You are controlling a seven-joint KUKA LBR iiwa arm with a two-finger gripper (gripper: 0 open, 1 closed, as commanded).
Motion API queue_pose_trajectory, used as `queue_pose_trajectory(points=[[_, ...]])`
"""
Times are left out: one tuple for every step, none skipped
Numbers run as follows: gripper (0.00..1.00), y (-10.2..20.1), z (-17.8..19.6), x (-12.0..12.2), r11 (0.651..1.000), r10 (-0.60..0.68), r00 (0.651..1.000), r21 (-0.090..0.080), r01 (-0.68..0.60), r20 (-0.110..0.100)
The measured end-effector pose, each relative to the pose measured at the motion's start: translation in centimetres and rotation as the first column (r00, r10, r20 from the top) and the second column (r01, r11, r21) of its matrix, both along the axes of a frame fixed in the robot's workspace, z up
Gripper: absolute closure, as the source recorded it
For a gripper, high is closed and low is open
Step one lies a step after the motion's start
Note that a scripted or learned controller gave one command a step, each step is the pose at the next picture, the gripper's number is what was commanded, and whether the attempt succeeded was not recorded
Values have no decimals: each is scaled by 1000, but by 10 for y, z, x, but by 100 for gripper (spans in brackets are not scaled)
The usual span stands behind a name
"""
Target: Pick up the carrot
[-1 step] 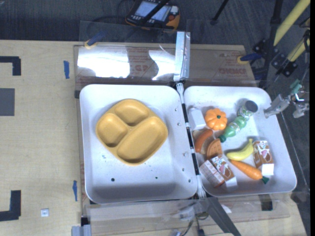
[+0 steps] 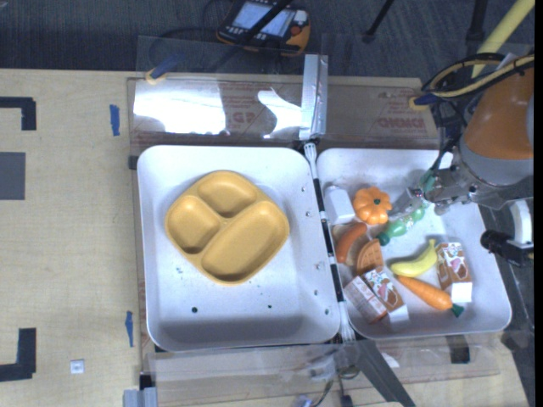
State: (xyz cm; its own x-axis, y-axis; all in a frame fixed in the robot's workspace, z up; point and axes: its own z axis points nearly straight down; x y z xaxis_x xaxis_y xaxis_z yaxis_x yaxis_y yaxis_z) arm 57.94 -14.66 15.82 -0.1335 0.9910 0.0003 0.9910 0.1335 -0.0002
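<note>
The carrot (image 2: pixel 427 293) is orange with a green tip and lies flat near the front of the right bin (image 2: pixel 492 312), pointing right. It sits between a juice carton (image 2: pixel 377 294) and a white block (image 2: pixel 461 292), just below a banana (image 2: pixel 416 263). My gripper (image 2: pixel 427 188) hangs over the back of the same bin, well behind the carrot and apart from it. It is just above the upper end of a green toy (image 2: pixel 403 223). Nothing shows in the gripper.
Around the carrot the right bin is crowded: a small pumpkin (image 2: pixel 372 203), a white piece (image 2: pixel 338 200), an orange-red piece (image 2: pixel 349 240), a brown wedge (image 2: pixel 369 257) and a second carton (image 2: pixel 454 264). A yellow divided plate (image 2: pixel 226 225) lies in the left bin (image 2: pixel 170 312).
</note>
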Motion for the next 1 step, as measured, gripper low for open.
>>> queue_pose_trajectory(points=[[0, 41, -56, 31, 996, 88, 996, -6, -88, 14]])
